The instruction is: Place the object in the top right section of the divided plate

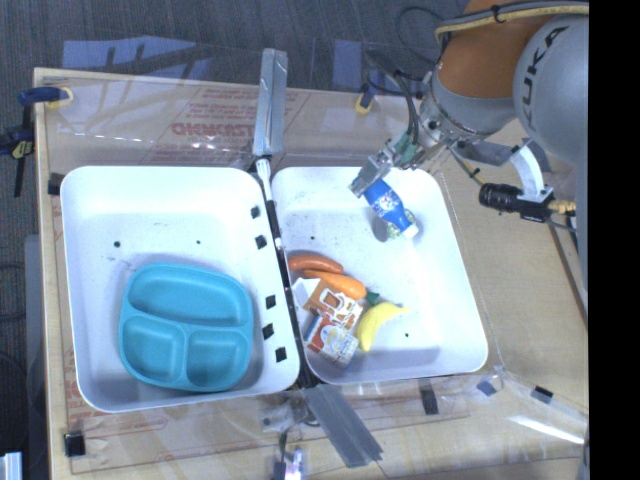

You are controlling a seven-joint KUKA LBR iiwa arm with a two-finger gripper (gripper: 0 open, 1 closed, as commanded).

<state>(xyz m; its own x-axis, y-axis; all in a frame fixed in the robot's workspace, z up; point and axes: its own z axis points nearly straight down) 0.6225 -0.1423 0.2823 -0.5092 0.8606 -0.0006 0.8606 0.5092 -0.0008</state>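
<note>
Fingers (372, 179) of the gripper (385, 173) hung over the far part of the right bin (455, 268), and it could not be told whether they were open or closed, nor whether they gripped anything. A small blue and white packet (389, 209) sat just beneath and beside them, tilted, either touching them or very near; whether it was lifted or resting on the bin floor could not be told. The grey arm (545, 63), with its orange band (490, 38), reached in over the far right corner of the desk (530, 298).

Against the near left side of the right bin lay a cluster of things: an orange carrot (325, 273) lying crosswise, a red and white carton (332, 323) just nearer than it, and a yellow banana (373, 321) touching the carton's right side.

In the left bin (90, 208), towards its near edge, sat a blue divided plate (186, 325) with one long section along its far side and two smaller sections along its near side. The two bins sat side by side, their inner rims meeting along the middle of the desk.
</note>
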